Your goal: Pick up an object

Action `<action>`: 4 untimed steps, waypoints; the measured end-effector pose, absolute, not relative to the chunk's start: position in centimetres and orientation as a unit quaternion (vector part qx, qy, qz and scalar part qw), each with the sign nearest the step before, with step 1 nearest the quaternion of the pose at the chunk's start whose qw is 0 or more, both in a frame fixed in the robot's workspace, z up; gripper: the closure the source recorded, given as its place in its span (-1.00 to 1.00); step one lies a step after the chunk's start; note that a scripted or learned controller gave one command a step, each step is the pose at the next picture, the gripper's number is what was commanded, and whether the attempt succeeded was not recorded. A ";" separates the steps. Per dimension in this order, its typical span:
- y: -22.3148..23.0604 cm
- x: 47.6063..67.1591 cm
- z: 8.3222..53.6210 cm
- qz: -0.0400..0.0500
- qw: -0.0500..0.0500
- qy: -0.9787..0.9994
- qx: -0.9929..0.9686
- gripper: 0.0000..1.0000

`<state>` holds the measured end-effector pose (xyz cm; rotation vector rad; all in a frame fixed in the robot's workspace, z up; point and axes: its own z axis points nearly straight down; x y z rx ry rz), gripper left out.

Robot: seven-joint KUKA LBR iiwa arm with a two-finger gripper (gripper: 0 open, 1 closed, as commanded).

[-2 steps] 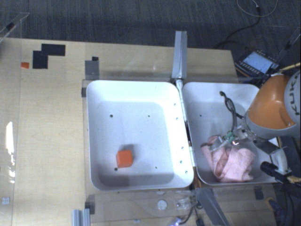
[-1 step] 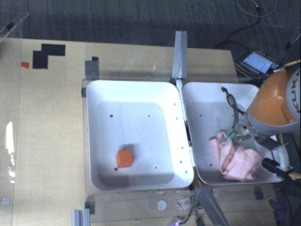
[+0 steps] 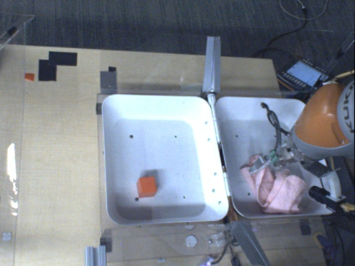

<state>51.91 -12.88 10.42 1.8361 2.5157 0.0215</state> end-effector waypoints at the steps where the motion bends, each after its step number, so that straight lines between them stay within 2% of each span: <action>1: -11.5 51.7 9.1 0.004 0.009 0.820 0.572 -1.00; 2: -11.5 52.1 10.4 0.007 0.014 0.820 0.572 1.00; 3: -11.4 52.4 11.4 0.008 0.017 0.820 0.572 1.00; 4: -6.7 59.5 18.6 0.002 0.004 0.860 0.510 1.00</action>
